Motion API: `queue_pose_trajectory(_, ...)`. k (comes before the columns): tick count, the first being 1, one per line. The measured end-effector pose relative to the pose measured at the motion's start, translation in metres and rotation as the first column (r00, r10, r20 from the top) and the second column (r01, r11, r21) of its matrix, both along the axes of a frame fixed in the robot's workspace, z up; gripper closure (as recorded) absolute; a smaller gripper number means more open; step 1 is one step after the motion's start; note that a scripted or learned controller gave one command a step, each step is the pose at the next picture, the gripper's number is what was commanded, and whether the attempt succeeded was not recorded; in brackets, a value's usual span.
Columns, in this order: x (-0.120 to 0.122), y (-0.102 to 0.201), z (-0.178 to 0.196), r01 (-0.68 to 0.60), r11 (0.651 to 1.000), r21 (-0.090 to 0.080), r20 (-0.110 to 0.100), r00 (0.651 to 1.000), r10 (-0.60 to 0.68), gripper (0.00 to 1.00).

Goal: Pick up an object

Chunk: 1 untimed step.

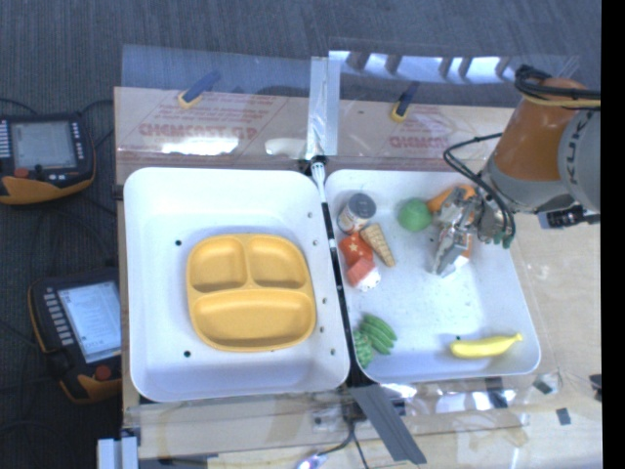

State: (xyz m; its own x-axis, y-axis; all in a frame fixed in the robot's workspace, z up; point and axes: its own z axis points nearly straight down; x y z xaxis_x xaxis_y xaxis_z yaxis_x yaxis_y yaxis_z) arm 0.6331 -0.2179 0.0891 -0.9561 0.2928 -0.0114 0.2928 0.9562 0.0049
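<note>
- Objects lay in the right bin [508,306]: a banana [483,345], green ball [414,214], cone [379,244], and red piece [357,259].
- Gripper [451,254] hovered inside the right bin; finger opening could not be determined, no object visibly held.
- A yellow tray [252,291] occupied the left bin [156,223].

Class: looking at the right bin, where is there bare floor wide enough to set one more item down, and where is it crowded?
Free: the middle floor of the right bin, between the gripper, banana and green vegetable. Crowded: the strip beside the left wall, where can, cone and red item cluster.
</note>
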Motion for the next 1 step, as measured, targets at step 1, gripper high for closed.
queue_pose_trajectory(1, -0.0183, 0.0123, 0.0008, 0.07, 0.998, -0.003, 0.001, 0.998, -0.07, 0.0)
